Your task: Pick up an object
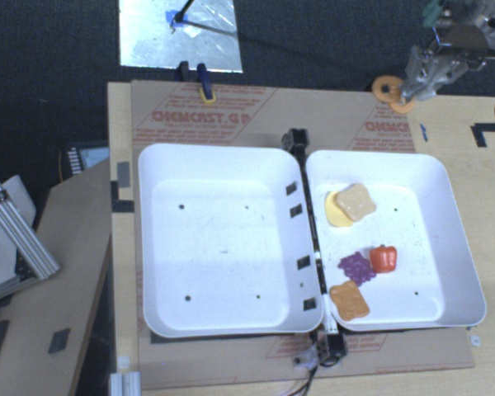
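Arm parked high at the far right, four small things waiting in the right bin.

Nearest, an orange piece [349,300] lies close to the centre divider; just beyond, a purple cluster [356,266] touches a red pepper [384,258]; further back, a tan slice [355,202] overlaps a yellow disc [337,213]. The slice looks the easiest pick: come straight down, clear of the right bin [455,221] walls. The left bin [223,159] offers open room. Farthest, the gripper [406,96] hangs over a tan ring [387,88] outside the bins; can't tell how the jaws stand.
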Robot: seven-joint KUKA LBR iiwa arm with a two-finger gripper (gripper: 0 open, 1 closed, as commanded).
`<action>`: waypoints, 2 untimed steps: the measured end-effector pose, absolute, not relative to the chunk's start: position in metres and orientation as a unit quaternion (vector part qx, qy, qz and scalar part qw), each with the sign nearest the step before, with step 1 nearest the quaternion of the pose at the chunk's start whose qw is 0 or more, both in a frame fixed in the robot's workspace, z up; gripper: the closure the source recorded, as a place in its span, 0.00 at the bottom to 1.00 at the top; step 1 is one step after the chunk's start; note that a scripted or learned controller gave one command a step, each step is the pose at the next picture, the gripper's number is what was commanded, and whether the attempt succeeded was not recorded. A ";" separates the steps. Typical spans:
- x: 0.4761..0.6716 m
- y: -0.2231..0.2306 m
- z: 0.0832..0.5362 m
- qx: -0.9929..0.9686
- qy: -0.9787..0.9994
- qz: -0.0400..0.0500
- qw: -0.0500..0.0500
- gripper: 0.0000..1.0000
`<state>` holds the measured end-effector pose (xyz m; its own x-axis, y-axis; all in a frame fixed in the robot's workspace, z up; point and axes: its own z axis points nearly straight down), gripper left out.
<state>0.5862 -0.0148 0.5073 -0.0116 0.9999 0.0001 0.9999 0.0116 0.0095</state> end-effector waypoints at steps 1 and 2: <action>0.612 0.053 0.537 0.703 0.711 0.003 0.002 1.00; 0.651 0.107 0.526 0.705 0.710 0.002 0.001 1.00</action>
<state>0.6511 0.1069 0.5257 -0.0073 1.0000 0.0008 1.0000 0.0073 0.0050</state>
